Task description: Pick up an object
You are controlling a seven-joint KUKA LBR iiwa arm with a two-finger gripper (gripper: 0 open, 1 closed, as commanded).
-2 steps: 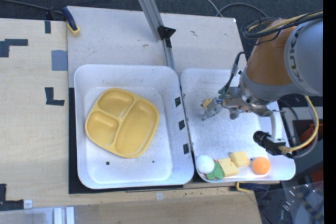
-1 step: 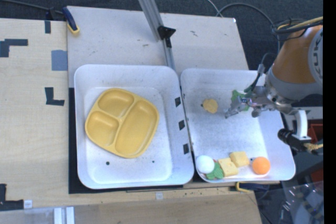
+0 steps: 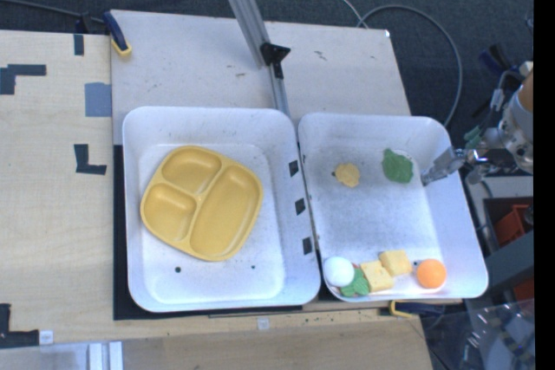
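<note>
Five small items hug right bin (image 3: 451, 186) edges, middle bare, jaws (image 3: 436, 168) state unclear

left bin (image 3: 139, 186): plate (image 3: 201, 202) | right bin (image 3: 451, 212): 6 items, 4 along front edge

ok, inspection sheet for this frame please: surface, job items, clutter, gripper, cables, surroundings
surface: two white bins, left bin, right bin, on a pale board.
job items: in the right bin, green piece, small yellow piece, white ball, yellow blocks, orange ball.
clutter: yellow divided plate in the left bin.
gripper: gripper at the right bin's right rim; finger state unclear.
cables: grey cable looping behind the board.
surroundings: slanted metal rail, dark floor.
</note>
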